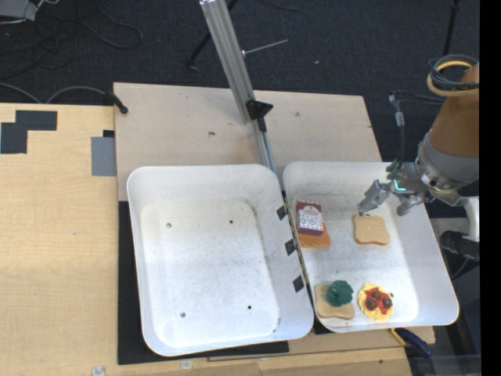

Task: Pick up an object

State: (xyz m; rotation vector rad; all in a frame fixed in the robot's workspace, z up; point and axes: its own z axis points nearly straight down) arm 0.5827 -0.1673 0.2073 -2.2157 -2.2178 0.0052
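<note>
Toast slice (370, 230) lies flat on the floor of the right bin (438, 288), just below the gripper (389, 197) and nothing is clamped on it. The two fingers stand spread apart, one tip reaching out to the left over the bin floor, the other nearer the wrist, with bare white floor between them. By my judgement this is the approach step: the tool hovers near the slice but is not yet around it. The next move calls for centring the open fingers over the bread, dropping until they straddle its edges, then closing. The arm comes in from the right, orange band above the grey wrist, which is tilted down toward the bin. Farther from the tool sit a maroon packet (310, 218), a green-topped piece (338, 296) and a red-topped piece (376, 301).
</note>
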